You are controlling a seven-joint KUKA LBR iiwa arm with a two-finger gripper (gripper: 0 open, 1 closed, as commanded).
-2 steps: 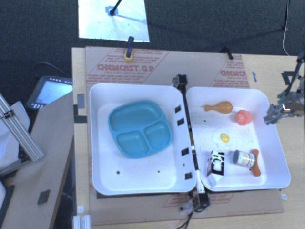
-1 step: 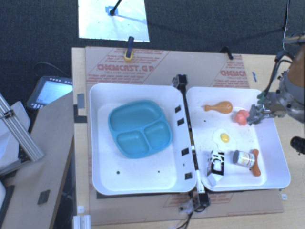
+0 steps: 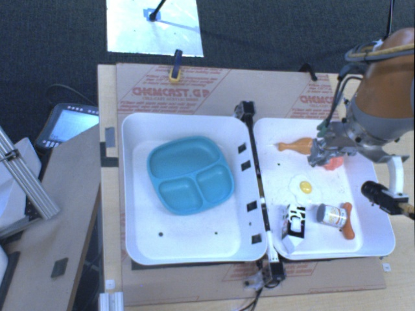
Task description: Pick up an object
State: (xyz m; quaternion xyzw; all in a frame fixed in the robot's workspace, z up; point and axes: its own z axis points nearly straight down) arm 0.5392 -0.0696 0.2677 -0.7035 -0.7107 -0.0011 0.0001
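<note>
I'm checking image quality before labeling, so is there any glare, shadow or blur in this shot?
In the camera view: light is even and soft, with faint shadows inside the left bin; the shiny panel at top glares nearly white; the gripper and the small items around it look soft, while the blue tray is clear.

The grey arm with its orange band (image 3: 388,76) enters from three o'clock and angles down toward nine o'clock, its dark metal two-finger end effector (image 3: 319,157) lowered at the wrist's tip.
</note>
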